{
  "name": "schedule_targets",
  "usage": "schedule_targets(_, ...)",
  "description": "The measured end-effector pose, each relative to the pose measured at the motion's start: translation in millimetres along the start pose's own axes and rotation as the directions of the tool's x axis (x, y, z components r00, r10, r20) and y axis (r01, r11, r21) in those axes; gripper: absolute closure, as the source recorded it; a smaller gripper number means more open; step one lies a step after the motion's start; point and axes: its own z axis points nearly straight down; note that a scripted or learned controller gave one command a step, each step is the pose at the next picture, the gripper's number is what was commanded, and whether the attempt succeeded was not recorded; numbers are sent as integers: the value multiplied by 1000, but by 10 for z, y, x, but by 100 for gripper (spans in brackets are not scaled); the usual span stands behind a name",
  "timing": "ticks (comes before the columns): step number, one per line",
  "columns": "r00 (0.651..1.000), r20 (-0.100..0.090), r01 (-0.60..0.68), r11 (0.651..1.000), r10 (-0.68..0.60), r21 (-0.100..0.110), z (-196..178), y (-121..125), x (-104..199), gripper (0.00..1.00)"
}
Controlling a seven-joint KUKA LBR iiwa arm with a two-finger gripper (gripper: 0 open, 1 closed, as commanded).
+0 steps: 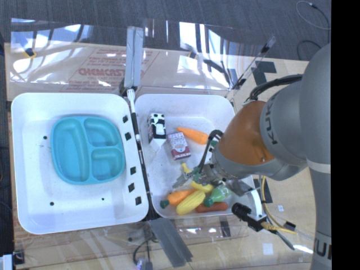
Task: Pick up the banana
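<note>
The two-finger gripper point(194, 179) hangs low in the right white bin point(219, 108), lower centre, over the yellow plastic banana point(190, 202); its grip state I cannot tell.

From my feed, the floor point(169, 1) across the top is dark grey carpet with a fine ribbed weave, and a thin cable point(315, 10) loops over it at the upper right. The table point(185, 61) is pale wood, and I can see red printed lettering point(98, 71) on a sheet lying on it behind the left bin. Clear plastic panels point(67, 38) stand along the table's far edge, throwing bright white and bluish reflections from overhead light. A grey strip point(133, 58) runs upright between them. Another clear panel point(107, 238) lines the near edge, catching fainter glare.
</note>
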Motion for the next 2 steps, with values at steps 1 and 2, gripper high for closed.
schedule_targets(1,1000,-1,5,1000,-5,1,-94,3,2,100)
schedule_targets(2,996,2,85,996,-85,-2,-1004,314,1440,100)
